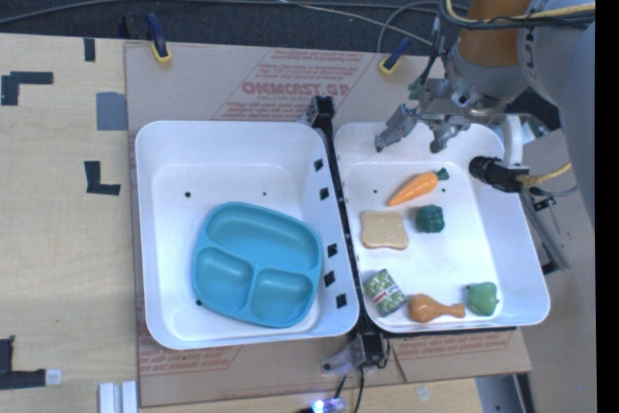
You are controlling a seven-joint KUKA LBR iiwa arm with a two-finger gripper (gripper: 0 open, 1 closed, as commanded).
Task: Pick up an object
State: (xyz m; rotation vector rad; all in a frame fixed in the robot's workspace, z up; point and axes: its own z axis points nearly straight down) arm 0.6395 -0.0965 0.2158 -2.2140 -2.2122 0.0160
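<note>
The gripper (420, 132) hangs over the right bin's (527, 237) far edge, jaws apart and holding nothing. Just below lies a carrot (416, 188), with bread (383, 229) and broccoli (430, 219) mid-bin. A blue tray (256, 264) fills the left bin (160, 208).

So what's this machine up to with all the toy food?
A robot arm reaches in over the right bin, meant to pick something up. Its gripper hangs open above the bin's far end, holding nothing. Below it lie a toy carrot, a slice of bread, a dark green broccoli piece, a small packet, a drumstick and a green pepper. The left bin holds a blue divided tray.
</note>
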